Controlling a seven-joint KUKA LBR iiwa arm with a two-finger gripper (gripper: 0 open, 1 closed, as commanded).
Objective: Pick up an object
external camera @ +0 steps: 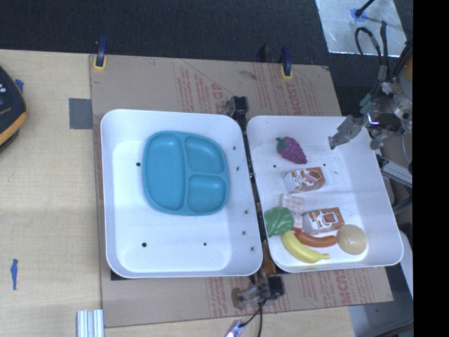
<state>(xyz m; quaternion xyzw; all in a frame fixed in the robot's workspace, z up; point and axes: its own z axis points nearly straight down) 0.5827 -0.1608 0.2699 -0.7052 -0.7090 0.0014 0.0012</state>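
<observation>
Over the right bin's (393, 209) upper right corner my gripper (351, 133) hangs, finger state unclear to me; nearest, the purple grape bunch (292, 150) lies to its left, slightly lower.

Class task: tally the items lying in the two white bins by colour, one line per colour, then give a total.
Blue: 1, divided plate
Purple: 1, grapes
Green: 1, leafy item
Yellow: 1, banana
Red-orange: 1, sausage
Tan: 1, round bun
White-and-brown: 2, packets
Total: 8
</observation>
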